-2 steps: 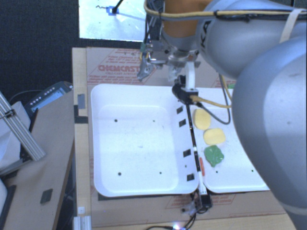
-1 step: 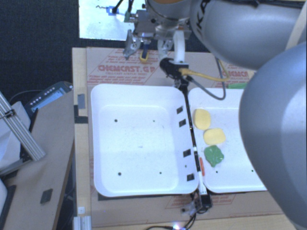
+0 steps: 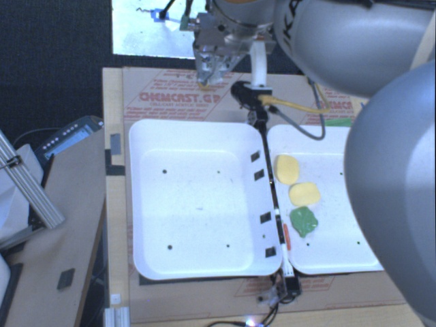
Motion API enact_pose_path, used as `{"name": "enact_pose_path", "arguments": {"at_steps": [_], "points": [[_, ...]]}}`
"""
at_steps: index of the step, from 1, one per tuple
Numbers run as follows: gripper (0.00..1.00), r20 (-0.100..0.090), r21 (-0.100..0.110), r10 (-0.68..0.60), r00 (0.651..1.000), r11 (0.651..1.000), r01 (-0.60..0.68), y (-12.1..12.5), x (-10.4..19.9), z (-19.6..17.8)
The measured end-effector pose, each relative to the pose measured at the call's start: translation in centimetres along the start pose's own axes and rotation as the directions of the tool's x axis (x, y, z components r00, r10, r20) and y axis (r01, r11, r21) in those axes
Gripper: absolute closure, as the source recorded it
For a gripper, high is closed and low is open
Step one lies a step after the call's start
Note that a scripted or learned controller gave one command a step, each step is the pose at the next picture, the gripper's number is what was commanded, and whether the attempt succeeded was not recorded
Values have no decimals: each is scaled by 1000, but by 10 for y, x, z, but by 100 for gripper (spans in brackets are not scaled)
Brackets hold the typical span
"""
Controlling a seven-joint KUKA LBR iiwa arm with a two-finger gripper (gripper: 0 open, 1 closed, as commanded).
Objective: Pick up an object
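Note:
Three small objects lie in the right bin (image 3: 320, 264) near its left wall: a yellow piece (image 3: 287, 169), a second yellow piece (image 3: 304, 194) just below it, and a green piece (image 3: 303, 221) below that. A thin orange-red sliver (image 3: 287, 236) lies beside the green piece. My gripper (image 3: 208, 70) hangs high above the bench, beyond the far edge of the left bin (image 3: 157, 182), well away from the objects. Nothing shows between its fingers.
The grey arm covers the upper right of the view and the right part of the right bin. A dark divider with black clips (image 3: 264, 216) runs between the bins. Cardboard (image 3: 170, 97) lies under the bins.

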State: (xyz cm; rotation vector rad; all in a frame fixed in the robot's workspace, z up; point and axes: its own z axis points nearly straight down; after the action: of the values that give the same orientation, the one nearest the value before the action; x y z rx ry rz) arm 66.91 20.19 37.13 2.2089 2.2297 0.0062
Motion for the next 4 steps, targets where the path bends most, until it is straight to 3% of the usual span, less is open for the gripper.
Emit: {"name": "enact_pose_path", "arguments": {"at_steps": [1,2,3,4], "points": [[100,-4,-10,2,1000,1000,-2,0,13,-127],[100,5,25,1,1000,1000,-1,-130,15,32],[100,-9,-14,1,1000,1000,-2,-146,35,-175],[100,0,4,13,1000,1000,-13,-183,-34,-165]]}}
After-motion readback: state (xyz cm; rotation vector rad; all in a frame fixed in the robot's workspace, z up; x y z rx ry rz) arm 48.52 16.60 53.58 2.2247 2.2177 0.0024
